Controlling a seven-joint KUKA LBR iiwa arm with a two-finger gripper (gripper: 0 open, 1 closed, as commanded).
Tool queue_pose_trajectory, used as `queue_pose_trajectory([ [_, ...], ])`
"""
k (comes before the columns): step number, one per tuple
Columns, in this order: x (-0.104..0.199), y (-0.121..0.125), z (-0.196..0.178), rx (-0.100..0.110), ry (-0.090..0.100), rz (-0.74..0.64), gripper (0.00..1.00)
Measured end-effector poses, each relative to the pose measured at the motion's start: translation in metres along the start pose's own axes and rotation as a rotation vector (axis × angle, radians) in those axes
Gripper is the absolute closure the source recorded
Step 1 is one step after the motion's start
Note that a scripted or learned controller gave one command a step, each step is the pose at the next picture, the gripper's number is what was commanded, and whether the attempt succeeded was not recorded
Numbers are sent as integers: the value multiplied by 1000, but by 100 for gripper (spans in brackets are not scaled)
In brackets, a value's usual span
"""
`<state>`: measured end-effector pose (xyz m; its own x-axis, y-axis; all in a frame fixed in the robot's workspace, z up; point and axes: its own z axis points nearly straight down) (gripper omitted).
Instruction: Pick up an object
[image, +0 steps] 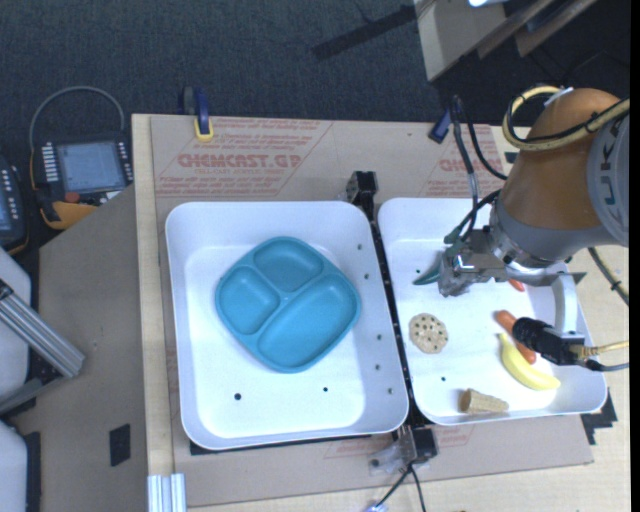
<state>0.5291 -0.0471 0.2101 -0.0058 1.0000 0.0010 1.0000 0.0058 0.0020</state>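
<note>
Camera view: bench board (240, 150) reads "CHEMCAST"; fingers (447, 278) apart, holding nothing.

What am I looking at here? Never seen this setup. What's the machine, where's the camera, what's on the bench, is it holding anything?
The machine is a single robot arm, grey with an orange band, reaching in from the right. At its end is a two-finger pincer, hanging over the upper part of the right bin. Nothing is visibly between its fingers, and I cannot tell whether they are open or shut.

The one picture comes from a fixed camera above the bench, looking down at a slant.

Two shallow white bins sit side by side. The left bin holds a blue divided plate. The right bin holds a round cookie, a banana, a tan wedge-shaped piece near the front edge, and a small orange-red item partly hidden behind a black part.
</note>
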Motion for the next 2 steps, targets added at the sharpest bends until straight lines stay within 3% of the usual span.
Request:
queue_pose_trajectory([
  [2,108,38,4,-1,1,-2,100],
])
